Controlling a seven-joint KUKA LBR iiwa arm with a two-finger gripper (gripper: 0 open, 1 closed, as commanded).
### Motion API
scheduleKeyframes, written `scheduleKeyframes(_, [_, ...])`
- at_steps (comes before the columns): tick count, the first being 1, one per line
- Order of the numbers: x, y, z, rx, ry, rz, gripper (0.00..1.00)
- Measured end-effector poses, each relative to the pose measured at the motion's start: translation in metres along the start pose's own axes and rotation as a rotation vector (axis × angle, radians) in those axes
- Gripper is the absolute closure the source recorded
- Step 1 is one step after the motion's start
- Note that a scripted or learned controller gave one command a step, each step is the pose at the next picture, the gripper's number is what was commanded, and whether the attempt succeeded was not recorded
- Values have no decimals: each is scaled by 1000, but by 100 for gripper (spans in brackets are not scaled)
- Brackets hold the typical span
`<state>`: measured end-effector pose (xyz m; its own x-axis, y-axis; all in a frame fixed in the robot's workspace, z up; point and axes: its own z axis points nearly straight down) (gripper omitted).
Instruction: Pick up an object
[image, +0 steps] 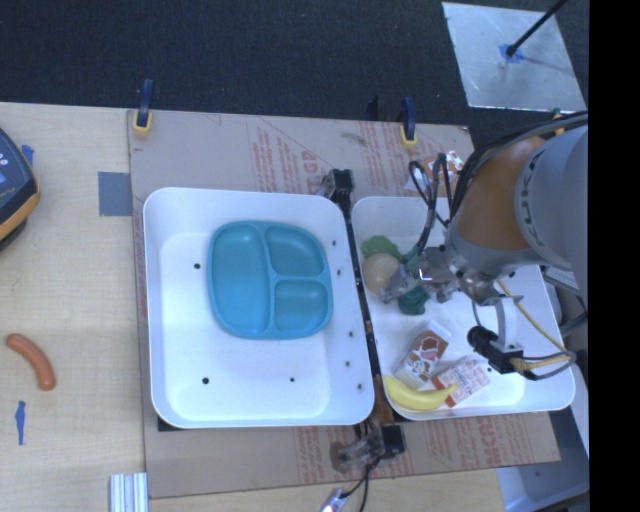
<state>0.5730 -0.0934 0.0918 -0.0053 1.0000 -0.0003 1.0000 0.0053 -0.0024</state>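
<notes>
Fingers: we see the fingers (412, 283) low in the right bin, down among a small heap of things; whether they are spread or pressed together, we cannot tell.
Dark green thing: a dark green thing (411, 298) lies right at the fingers, touching or just under them; we cannot tell if it is pinched.
Pale ball: a pale round ball (380, 270) sits just left of the fingers, against a light green thing (379, 247) behind it.
Arm: the grey arm (545, 210) with its orange band (492, 200) reaches in over the right bin (540, 398) from the right, with cables looping beside it.
Near end of right bin: a small carton (426, 358) lies tilted, a banana (413, 396) rests along the near wall, and a red and white packet (462, 377) lies just beside the banana.
Left bin: the left bin (180, 330) holds a blue divided plate (270, 279) with three compartments, lying flat toward the far side.
Counter: on the wooden counter (70, 300), well left of the bins, lies a sausage (32, 360).
</notes>
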Motion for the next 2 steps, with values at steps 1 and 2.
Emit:
scheduleKeyframes(1, [-1,0,-10,1,-1,-3,100])
scheduleKeyframes(2, [70,-13,-101,-2,2,0,100])
